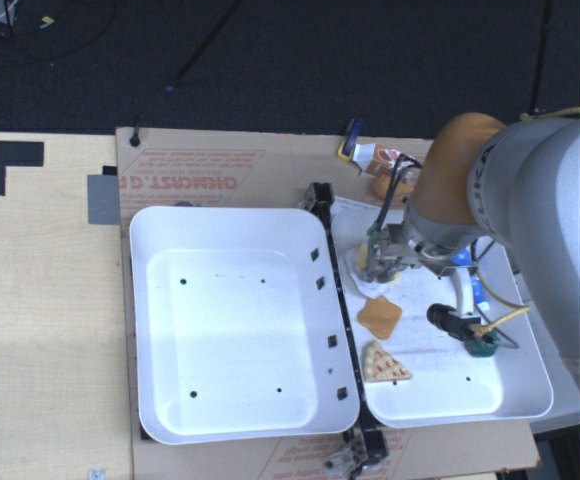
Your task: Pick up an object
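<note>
Two pieces lie to near side of gripper (375, 260) in right bin (530, 408): tan piece (380, 316) just beside it, triangular slice (383, 364) beyond that (whether grip is released or clenched, cannot tell).

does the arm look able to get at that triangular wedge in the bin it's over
Probably yes: the triangular wedge lies uncovered, apart from the orange-brown piece, and the tool hangs over the same bin.

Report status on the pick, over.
Gripper low over right white bin, grip unconfirmed. Flat tan square piece lies just beside it, free. Pale triangular wedge further along, not in the way.
</note>
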`<state>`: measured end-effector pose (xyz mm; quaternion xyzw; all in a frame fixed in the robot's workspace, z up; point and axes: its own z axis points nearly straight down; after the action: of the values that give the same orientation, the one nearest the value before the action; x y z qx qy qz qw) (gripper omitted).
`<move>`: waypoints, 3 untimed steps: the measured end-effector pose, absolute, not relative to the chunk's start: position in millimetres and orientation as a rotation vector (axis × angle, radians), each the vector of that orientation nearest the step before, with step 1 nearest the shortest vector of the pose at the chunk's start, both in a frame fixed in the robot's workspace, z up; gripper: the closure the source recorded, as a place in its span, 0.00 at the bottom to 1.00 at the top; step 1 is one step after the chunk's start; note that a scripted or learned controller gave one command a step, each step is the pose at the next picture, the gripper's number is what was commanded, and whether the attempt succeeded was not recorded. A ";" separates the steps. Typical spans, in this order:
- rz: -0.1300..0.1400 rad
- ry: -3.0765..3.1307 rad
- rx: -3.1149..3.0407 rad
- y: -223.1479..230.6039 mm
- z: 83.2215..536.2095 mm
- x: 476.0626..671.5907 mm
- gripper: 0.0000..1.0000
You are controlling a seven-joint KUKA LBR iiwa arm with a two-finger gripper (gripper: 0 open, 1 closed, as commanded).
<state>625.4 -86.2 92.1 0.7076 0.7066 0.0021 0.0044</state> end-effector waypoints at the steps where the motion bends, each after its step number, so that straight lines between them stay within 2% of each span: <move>1: 0.006 2.214 2.216 -82.9 92.1 624.3 1.00; 3: 0.003 2.219 2.222 -98.4 89.6 592.1 1.00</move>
<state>592.1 -98.4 89.6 0.7076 0.7066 0.0009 0.0010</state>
